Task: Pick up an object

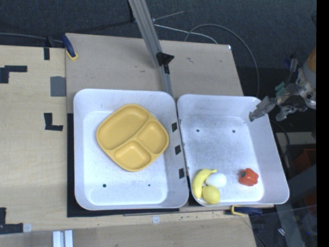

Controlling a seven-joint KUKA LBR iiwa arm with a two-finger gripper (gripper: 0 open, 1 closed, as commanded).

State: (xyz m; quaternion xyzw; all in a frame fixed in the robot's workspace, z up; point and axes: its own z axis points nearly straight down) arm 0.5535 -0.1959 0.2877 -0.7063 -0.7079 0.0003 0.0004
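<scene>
In the right bin [221,117], near its front edge, lie a yellow banana [200,181], a white egg [217,180] and a yellow lemon [211,194], all touching each other. A red pepper [248,177] sits apart to their right. My gripper [269,113] hangs over the right bin's far right rim, well behind the pepper. Its two dark fingers are spread, and it is open with nothing between them.
The left bin [87,184] holds a yellow three-compartment plate [132,137]. A grey metal pole [149,30] slants down to the gap between the bins at the back. Cables [216,32] lie on the bench behind the right bin.
</scene>
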